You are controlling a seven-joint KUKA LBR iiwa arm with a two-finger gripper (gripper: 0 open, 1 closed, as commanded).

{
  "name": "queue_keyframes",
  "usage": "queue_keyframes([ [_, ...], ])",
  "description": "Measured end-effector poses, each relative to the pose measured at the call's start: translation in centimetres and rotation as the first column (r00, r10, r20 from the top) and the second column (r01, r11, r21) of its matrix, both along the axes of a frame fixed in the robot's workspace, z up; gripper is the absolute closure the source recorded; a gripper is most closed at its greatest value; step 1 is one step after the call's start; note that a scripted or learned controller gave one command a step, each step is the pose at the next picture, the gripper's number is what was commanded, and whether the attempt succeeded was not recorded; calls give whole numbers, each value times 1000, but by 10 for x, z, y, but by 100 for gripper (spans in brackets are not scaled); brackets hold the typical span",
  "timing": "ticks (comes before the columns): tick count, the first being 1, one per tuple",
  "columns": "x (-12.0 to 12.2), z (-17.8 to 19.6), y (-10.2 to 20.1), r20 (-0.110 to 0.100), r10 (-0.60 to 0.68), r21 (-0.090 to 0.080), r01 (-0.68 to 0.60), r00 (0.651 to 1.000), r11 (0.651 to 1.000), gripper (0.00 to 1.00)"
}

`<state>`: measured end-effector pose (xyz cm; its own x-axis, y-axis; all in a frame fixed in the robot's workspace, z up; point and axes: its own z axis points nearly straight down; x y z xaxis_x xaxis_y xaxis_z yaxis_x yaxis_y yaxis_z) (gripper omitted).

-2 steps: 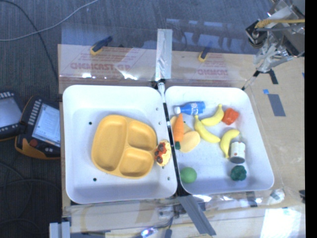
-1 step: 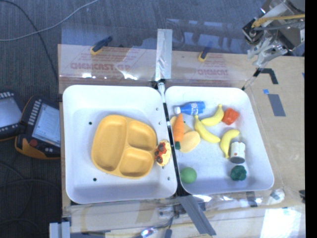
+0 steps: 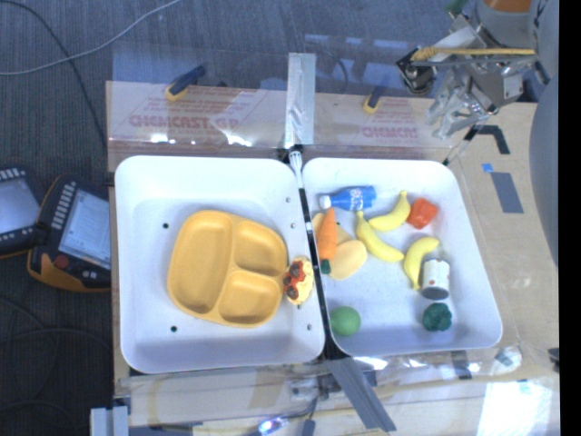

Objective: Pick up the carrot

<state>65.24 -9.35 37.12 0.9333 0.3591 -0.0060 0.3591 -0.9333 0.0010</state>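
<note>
The carrot [image 3: 327,234] is orange and lies upright along the left wall of the right bin [image 3: 472,243], just below a blue bottle [image 3: 349,198] and touching a pale tan potato-like piece [image 3: 348,258]. My gripper [image 3: 458,109] hangs above the bench beyond the right bin's far right corner, well away from the carrot, with nothing between its fingers. The fingers look spread.
The right bin also holds three bananas [image 3: 379,240], a red piece [image 3: 422,213], a small can [image 3: 435,278], a green ball [image 3: 345,320] and a dark green piece [image 3: 437,317]. In the left bin [image 3: 136,243] are a yellow divided tray [image 3: 227,266] and a small toy [image 3: 298,281].
</note>
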Motion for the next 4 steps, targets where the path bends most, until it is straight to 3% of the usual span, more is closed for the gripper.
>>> queue_keyframes([
  [1, 7, 40, -60, 3, 30, 0, -30, 1000, 1000, 100],
  [2, 1, 6, -8, 0, 20, 1, -20, 1000, 1000, 100],
  [3, 4, 62, -36, 3, 13, 2, -13, 1000, 1000, 100],
  [4, 5, 70, -36, 0, 26, -1, -26, 1000, 1000, 100],
])
